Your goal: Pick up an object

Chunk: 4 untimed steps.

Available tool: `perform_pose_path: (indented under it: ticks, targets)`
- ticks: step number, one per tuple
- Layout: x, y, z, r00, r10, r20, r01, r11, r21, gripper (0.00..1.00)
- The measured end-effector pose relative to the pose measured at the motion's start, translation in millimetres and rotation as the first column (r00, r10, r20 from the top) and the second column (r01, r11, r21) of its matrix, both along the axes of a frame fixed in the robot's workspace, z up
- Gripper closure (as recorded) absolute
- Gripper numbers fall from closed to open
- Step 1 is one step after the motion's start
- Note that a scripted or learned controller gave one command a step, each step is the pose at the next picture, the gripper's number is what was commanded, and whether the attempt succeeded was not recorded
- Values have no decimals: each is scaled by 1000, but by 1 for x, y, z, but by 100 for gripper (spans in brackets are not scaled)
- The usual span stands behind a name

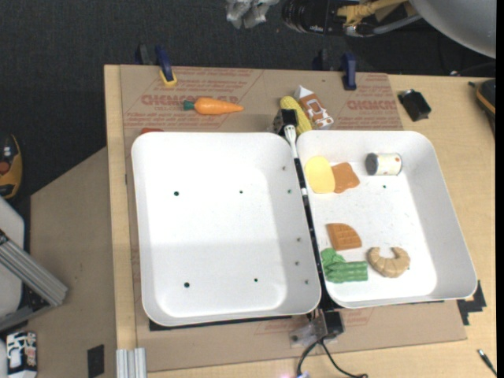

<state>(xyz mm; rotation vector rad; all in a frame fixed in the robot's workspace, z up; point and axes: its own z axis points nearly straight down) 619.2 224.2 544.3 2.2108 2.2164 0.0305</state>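
The right bin [441, 211] holds several toy foods. A yellow piece [319, 174] and an orange piece [345, 176] lie side by side near its left wall. A white cylinder [383, 164] rests at the back. A brown wedge [343, 235], a green item [344, 268] and a croissant [390, 261] lie toward the front. The gripper [250, 6] hangs high beyond the bench's far edge, away from both bins and blurred.
The left bin [213, 227] adjoins the right one. On the cardboard behind the bins lie a carrot [213, 106], a corn cob [293, 110] and a brown packet [315, 110]. Blue clamps [166, 68] [349, 71] grip the far edge. A black block [414, 105] sits back right.
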Motion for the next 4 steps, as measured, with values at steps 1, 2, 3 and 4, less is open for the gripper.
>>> perform_pose_path:
  ticks: [1, 2, 3, 4]
  targets:
    - [-70, 0, -143, 999, -1, -40, 1, 1000, -11, 100]
    - [-127, 1, -1, 1000, 3, -9, -3, 1000, 2, 100]
    - [-124, 0, -9, 1000, -1, -22, 1, 1000, -6, 0]
    - [-124, 1, 2, 1000, 1, -18, -1, 1000, -5, 100]
